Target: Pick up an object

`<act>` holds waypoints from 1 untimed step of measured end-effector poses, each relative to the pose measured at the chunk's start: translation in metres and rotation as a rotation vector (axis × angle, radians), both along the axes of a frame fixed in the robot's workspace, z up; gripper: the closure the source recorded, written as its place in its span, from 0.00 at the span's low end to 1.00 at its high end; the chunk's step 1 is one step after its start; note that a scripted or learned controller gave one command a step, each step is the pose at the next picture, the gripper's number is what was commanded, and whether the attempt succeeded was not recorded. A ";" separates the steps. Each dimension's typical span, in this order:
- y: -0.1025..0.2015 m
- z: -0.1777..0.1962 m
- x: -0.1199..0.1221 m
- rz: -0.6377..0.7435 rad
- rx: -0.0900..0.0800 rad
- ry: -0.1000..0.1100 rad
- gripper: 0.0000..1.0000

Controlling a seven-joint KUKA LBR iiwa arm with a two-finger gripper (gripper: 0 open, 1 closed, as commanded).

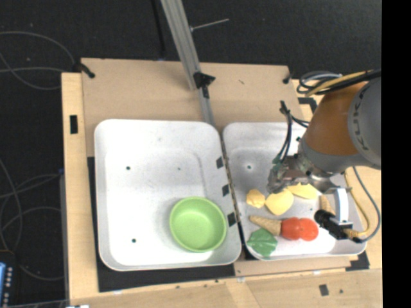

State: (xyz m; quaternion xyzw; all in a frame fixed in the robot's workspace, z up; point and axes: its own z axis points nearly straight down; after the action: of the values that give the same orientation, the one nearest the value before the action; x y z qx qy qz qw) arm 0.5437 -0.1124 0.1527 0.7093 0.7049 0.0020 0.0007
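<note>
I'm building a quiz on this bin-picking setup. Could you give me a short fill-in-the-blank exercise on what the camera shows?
1. The green bowl sits in the ____ bin as the camera sees it.
2. The red object lies in the same bin as the yellow pieces and the ____-coloured cone.
3. The gripper is over the ____ bin.
4. The band above the arm's wrist is ____.

Missing words: left; tan; right; orange

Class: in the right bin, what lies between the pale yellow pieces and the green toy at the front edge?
In the camera view, a tan cone-shaped toy lies between the pale yellow pieces and the green toy, pointing left; a red toy sits right of it.
</note>
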 end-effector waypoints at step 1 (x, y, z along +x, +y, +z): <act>-0.003 0.064 0.002 0.009 -0.003 -0.004 1.00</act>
State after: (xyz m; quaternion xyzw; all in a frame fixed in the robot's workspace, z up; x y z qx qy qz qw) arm 0.5462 -0.1149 0.2171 0.7060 0.7082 0.0024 0.0034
